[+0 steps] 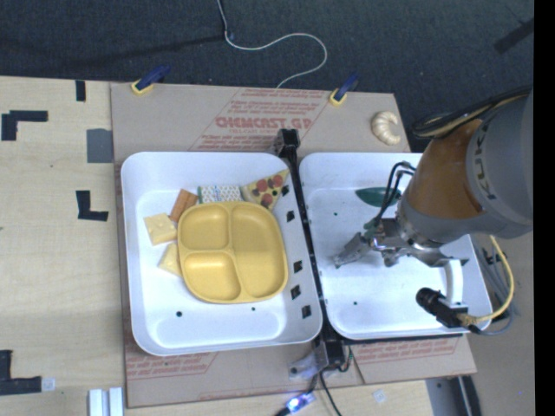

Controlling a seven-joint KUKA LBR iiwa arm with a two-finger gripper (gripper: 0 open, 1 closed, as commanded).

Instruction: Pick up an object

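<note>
Closest to the lens, the grey arm (473,180) with its orange band fills the right side, bending down over the right bin (347,319). Its end effector (368,245) hangs low over the middle of that bin's white floor, fingers pointing left; from where I stand I cannot tell how far apart the fingers are, and I can make out nothing between them. Behind the wrist a dark green object (375,195) lies on the bin floor, partly covered by the arm, so its shape is hard to read. A black-tipped part with a white bracket (442,302) sticks out below the wrist, with cables looping near the bin's right edge.

Over in the left bin (143,319) sits a yellow divided plate (232,251), taking up most of the middle. Tucked against and partly under its upper-left rim are a tan cracker-like square (160,229), an orange-brown piece (183,204), a patterned strip (218,192) and a slice of toy pizza (269,186) by the divider between the bins.

Both bins rest on a printed cardboard sheet (260,120) clipped at the top on the wooden bench (52,258). A pale lump (388,126) lies on the cardboard above the right bin, and a thin white cable (277,46) snakes across the dark floor beyond.
</note>
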